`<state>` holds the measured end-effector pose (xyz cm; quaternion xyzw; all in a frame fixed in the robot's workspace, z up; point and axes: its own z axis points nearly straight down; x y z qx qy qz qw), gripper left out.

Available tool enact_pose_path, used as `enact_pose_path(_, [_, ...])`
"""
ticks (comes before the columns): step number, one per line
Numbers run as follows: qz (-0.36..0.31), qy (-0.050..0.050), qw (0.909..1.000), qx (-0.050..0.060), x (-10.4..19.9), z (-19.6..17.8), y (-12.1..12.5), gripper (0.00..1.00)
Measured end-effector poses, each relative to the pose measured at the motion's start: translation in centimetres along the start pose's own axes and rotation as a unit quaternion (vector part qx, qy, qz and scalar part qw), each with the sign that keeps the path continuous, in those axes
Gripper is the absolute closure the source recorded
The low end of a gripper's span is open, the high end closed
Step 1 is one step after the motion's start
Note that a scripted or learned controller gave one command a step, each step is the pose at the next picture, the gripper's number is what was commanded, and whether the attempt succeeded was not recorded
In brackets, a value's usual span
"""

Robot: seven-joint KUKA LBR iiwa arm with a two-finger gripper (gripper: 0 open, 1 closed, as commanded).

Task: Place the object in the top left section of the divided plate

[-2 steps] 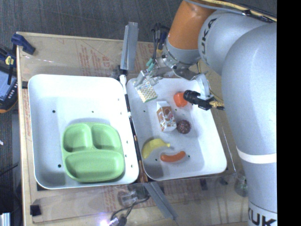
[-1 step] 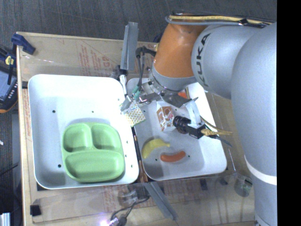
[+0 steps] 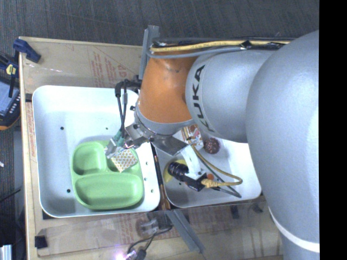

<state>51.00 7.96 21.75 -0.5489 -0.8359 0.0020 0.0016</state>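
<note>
Bench with two white bins [image 3: 49, 145]: we judge placement underway, gripper [image 3: 120, 145] apparently clamping the patterned object [image 3: 124, 159] over the green divided plate [image 3: 105, 191]; release needs the correct section.

Divided plate [image 3: 105, 191] is looking like smooth green plastic, slightly glossy. Bins [image 3: 59, 112] are showing smooth white plastic with a soft sheen. Surface [image 3: 81, 64] is looking like matt bare wood or board, printed. Arm [image 3: 260, 102] is showing glossy grey casing and a satin orange band [image 3: 162, 96]. Object [image 3: 124, 158] is showing a perforated, mesh-like texture.
</note>
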Motion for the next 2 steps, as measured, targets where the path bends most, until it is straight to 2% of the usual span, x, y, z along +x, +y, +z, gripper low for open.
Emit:
enact_pose_path(1, [-0.029, -0.001, 0.9996, 0.0, 8.27, -0.61, 2.03, 1.0])
enact_pose_path(2, [-0.029, -0.001, 0.9996, -0.001, 8.2, -0.62, 2.03, 0.0])
